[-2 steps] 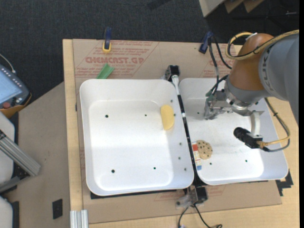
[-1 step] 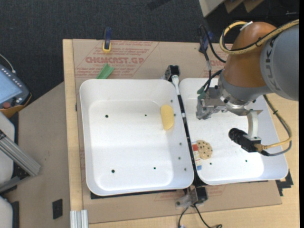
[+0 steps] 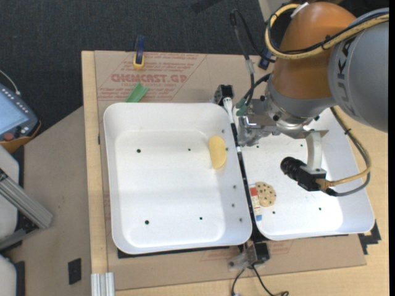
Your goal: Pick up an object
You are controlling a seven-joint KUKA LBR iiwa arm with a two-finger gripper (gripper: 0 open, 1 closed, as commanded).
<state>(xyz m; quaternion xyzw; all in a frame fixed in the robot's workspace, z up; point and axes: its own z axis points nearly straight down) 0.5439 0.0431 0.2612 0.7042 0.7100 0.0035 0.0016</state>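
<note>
A yellow, banana-like piece (image 3: 217, 152) lies in the left bin (image 3: 154, 184), close to its right wall. In the right bin (image 3: 345, 208), near the left wall, are a round speckled cookie-like object (image 3: 266, 193) and a small red, white and blue card (image 3: 255, 201). My gripper (image 3: 248, 130) hangs under the orange-banded wrist (image 3: 308, 48), over the far left part of the right bin and just beside the divider. It is a short way right of the yellow piece and is seen from above, with the wrist covering much of it.
A black fitting (image 3: 301, 172) on a yellow cable hangs from the arm over the middle of the right bin. A green strip (image 3: 136, 93) and a blue-and-yellow clamp (image 3: 139, 53) lie on the cardboard behind the left bin.
</note>
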